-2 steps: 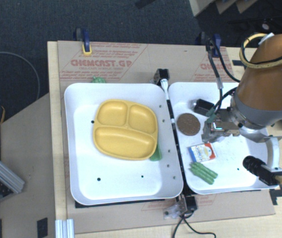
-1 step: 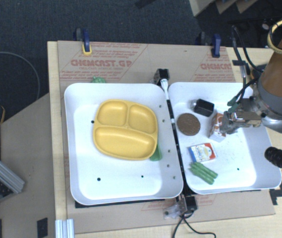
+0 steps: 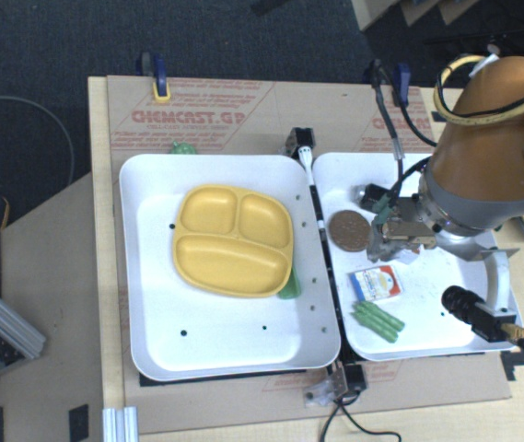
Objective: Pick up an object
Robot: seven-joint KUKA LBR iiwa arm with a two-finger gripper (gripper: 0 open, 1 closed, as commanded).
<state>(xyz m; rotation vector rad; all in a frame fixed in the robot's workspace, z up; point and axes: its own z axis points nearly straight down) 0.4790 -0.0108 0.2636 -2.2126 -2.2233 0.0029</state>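
The pincer [image 3: 392,240] hangs low in the right bin [image 3: 446,334], by its left wall beside the brown disc [image 3: 349,230]; whether it grips anything I cannot tell. The card [image 3: 375,284] and green piece [image 3: 378,321] lie toward the bin's near edge, the yellow plate [image 3: 234,240] in the left bin [image 3: 151,274].

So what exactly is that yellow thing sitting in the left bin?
The yellow plate looks like a moulded plastic divided plate with rounded corners: two smaller compartments at the far side and one long one at the near side. It lies flat and right way up in the left bin, slightly turned, with nothing in its compartments. A small green object peeks out from under its near-right edge.
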